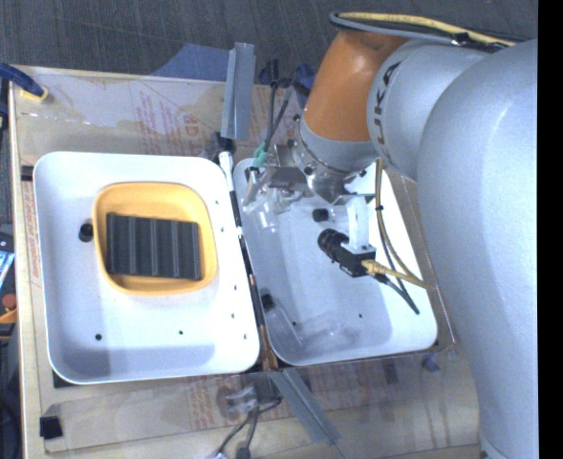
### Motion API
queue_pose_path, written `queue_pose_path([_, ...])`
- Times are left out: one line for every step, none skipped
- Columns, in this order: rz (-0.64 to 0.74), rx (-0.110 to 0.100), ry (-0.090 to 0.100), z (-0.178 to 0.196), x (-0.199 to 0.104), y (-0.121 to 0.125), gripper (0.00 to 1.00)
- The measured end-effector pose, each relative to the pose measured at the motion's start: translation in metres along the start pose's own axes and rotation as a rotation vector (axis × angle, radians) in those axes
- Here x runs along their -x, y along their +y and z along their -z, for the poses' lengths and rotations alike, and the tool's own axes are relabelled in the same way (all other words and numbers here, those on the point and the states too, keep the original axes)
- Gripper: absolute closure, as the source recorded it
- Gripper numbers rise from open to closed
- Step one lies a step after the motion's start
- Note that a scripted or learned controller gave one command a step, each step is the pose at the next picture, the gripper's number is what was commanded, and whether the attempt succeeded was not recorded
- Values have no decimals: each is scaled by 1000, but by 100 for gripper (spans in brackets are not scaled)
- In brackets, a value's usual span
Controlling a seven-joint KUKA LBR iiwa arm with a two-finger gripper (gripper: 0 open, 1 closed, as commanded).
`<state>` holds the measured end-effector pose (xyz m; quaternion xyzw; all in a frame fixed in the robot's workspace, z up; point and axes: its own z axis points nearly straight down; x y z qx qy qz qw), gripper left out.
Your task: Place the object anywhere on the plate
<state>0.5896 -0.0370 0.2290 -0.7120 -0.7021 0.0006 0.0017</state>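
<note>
A yellow plate (154, 202) with a dark ridged middle lies in the left white bin (119, 352). A small dark object (86, 229) rests on the bin floor just left of the plate. My gripper (263, 184) is down in the far left corner of the right bin (396, 338), under the grey wrist and orange band. The wrist hides whatever lies beneath it. Another small dark piece (267, 302) sits by the right bin's left wall.
A black cable plug (336, 247) and a hose hang from the wrist over the middle of the right bin. The large grey arm covers the right side of the view. A metal bar (238, 89) stands behind the bins. A blue-handled clamp (21, 79) grips the bench's far left corner.
</note>
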Motion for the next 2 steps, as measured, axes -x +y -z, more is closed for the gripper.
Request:
queue_pose_path([311, -3, 0, -39, -21, 25, 100])
queue_pose_path([310, -3, 0, -39, -21, 25, 0])
